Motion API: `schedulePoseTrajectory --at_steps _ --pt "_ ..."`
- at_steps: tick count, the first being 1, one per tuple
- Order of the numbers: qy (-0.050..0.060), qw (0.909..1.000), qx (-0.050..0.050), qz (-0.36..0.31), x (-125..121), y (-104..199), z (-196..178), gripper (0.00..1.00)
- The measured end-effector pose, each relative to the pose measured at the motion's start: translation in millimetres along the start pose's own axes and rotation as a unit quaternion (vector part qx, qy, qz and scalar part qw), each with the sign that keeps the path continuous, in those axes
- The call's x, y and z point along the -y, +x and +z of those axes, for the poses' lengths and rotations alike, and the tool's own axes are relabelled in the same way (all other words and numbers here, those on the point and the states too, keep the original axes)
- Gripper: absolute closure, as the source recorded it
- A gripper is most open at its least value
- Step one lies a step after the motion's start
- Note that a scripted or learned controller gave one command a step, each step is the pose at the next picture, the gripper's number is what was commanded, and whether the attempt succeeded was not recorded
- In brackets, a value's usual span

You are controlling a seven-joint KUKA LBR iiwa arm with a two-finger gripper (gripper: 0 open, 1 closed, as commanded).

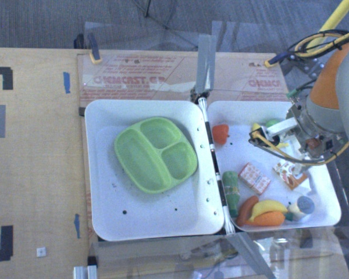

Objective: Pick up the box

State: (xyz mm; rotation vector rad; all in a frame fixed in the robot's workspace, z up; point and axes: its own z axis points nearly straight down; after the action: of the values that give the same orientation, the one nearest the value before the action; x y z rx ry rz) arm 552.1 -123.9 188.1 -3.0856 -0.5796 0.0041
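Box, a small pink-and-white cardboard carton (255,178), lies flat and tilted near the middle of the right white plastic bin (321,197), free of the arm. Grey arm with orange band (333,92) hangs over the bin's upper right, gripper (307,149) low among yellow cables (273,145). Cannot tell how the claw is set; cabling and wrist hide it. Nothing visibly held.

Step, as I read it: approach, not yet over the target. Next move calls for a shift toward the bin centre, away from the right wall, then yaw to match the carton's tilt, then a straight descent.

Clearance around the carton:
- open white floor above it, toward the orange-red round fruit (220,133)
- green can-like object (230,186) just beside on its left, against the divider
- yellow banana (270,206) and orange carrot-shaped toy (266,217) near its lower edge
- crumpled red-white wrapper (289,174) close on its right, under the gripper; likely mis-grab risk

Best entry looks like from above, fingers closing across the short side.

Left white bin (104,208) holds a green three-compartment plate (156,154); not in the way.
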Motion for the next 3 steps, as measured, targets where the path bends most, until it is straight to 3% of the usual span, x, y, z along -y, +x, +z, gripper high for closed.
schedulePoseTrajectory --at_steps 1,2,3 --pt "0.000 0.9989 0.000 0.046 -7 1 -27 0.00" --pt "-0.001 1.0000 -0.002 0.002 28 -55 87 0.00" --pt "0.000 0.9976 0.000 0.069 5 21 81 0.00"
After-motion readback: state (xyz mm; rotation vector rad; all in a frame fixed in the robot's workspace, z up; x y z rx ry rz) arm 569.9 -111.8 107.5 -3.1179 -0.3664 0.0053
